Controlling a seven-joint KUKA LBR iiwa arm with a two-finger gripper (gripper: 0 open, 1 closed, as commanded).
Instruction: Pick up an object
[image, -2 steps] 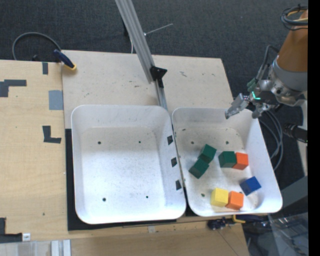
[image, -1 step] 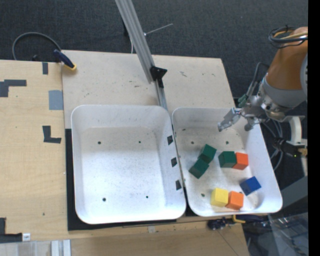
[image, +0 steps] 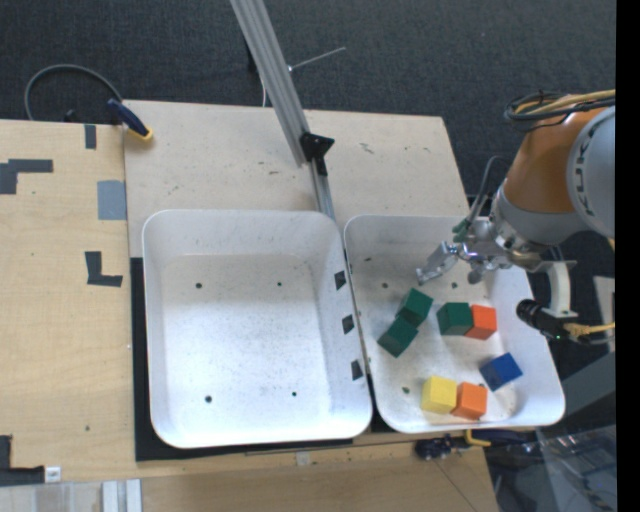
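- Plywood bench (image: 60, 300) w/ grey tape marks carried two shallow white bins side by side; dark carpet behind, a slanted metal rail (image: 285, 90) crossing to the bins' shared edge, a cable w/ yellow-blue clip (image: 130, 120) near the bench's far left corner.
- Left bin (image: 250, 330) had only speckles on its floor; right bin (image: 380, 250) held all the blocks.
- Blocks: two dark green ones (image: 407, 322) touching, near the right bin's middle; green block (image: 453, 318) butted against an orange block (image: 483, 321); blue block (image: 500, 370) toward the near right corner; yellow block (image: 438, 394) touching another orange one (image: 470, 400) at the near edge.
- Gripper (image: 462, 254) hung over the right bin's far part, apart from every block; nothing between its fingers, jaw spread – can't tell.
- Judgement: blocks looked small, rigid, light, prob. smooth-faced; grip across two flat opposite sides. Blue block stood alone, so easiest; touching pairs leave little finger room.
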